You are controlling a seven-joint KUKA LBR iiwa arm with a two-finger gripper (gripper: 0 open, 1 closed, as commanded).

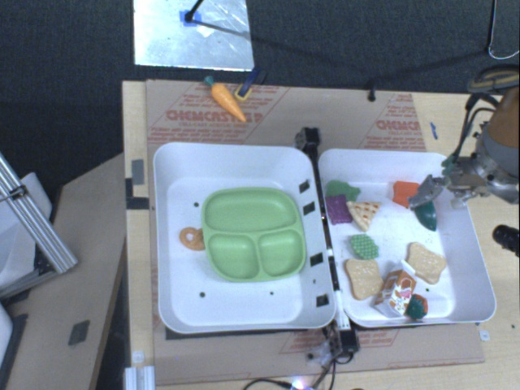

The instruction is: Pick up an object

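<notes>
My gripper [439, 195] hangs over the upper right part of the right bin [475, 270], reaching in from the right. A dark teal piece [426, 214] sits right at its tip; I cannot tell whether it is held. An orange-red block [405, 192] lies just left of the gripper. Further left are a green broccoli-like toy [341, 190], a purple piece [337, 210] and a waffle-patterned wedge [363, 213]. Lower down lie a green round piece [364, 245], two toast slices [363, 277] [426, 262] and a small carton [396, 291].
The left bin [175, 185] holds a green divided plate [252, 234] and a small pretzel [192, 238]. A toy carrot [227, 101] lies on the cardboard behind the bins. A shiny metal sheet [192, 23] lies at the top.
</notes>
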